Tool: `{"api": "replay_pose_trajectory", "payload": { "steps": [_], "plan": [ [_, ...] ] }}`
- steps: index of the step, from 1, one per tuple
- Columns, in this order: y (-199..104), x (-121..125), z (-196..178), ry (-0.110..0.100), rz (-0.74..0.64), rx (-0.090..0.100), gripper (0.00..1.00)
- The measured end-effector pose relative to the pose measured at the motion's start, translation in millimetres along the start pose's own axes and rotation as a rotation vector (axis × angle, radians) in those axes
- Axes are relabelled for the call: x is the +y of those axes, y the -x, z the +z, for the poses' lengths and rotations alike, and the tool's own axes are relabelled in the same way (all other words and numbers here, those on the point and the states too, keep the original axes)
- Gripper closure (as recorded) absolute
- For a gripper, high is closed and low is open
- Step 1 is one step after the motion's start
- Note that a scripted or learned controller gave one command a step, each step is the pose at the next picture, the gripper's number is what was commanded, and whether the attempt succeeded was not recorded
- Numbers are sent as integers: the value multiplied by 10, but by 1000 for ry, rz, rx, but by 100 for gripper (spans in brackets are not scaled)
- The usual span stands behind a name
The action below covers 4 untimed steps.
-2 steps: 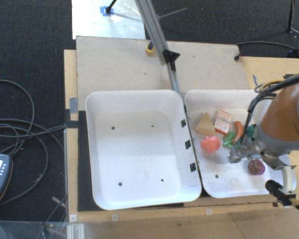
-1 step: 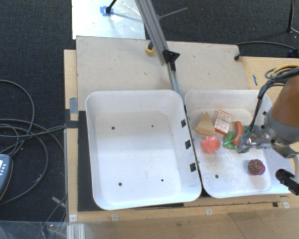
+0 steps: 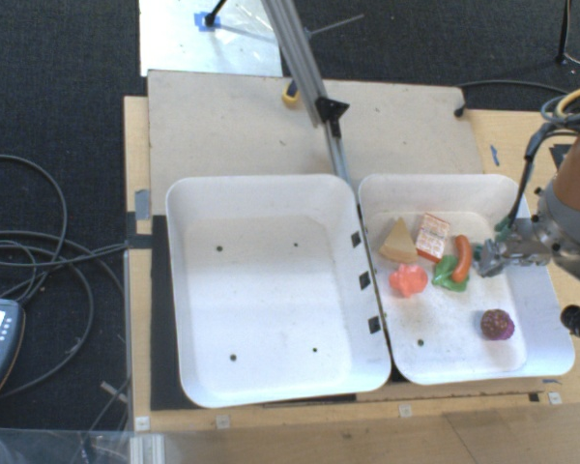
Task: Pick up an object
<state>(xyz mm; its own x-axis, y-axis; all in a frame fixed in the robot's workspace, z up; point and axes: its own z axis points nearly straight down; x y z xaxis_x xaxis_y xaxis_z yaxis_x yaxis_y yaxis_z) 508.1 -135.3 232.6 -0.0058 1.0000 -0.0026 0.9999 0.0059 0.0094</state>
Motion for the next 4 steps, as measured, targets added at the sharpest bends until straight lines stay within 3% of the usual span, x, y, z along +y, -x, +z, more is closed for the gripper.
{"api": "replay_pose_trajectory", "payload": {
  "steps": [1,4],
  "plan": [
    [5,18,-293,-4,0,1,100],
    [-1566,119,-46,-10,-5,5,100]
  ]
}}
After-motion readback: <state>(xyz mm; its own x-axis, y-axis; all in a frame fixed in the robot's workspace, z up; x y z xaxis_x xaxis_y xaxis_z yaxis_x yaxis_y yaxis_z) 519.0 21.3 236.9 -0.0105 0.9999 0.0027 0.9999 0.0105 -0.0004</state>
